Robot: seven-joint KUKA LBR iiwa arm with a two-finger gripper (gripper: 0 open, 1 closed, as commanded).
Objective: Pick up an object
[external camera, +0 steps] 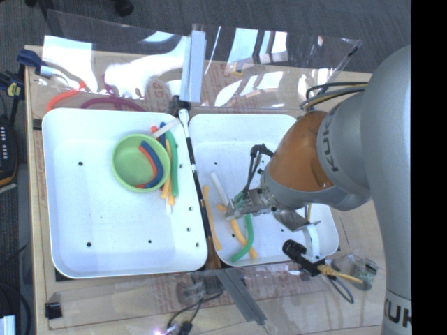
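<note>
Camera view. We are looking at two white bins side by side.

The left bin (84, 208) is holding a green bowl (129, 165) in its upper right part, with red and blue curved pieces (148, 160) lying inside it. Green and yellow sticks (172, 176) are lying just beside the bowl's right rim.

The right bin (223, 131) is holding the loose pieces to be picked: a white stick (217, 186), yellow pieces (241, 234) and a green curved strip (246, 246), all in its lower left part.

The gripper (241, 204) is sitting low over this cluster. We cannot tell whether it is open or closed, nor whether it is holding anything.

The arm (349, 152) is covering the bin's right side. Clear plastic sheeting (279, 61) is standing behind both bins.
</note>
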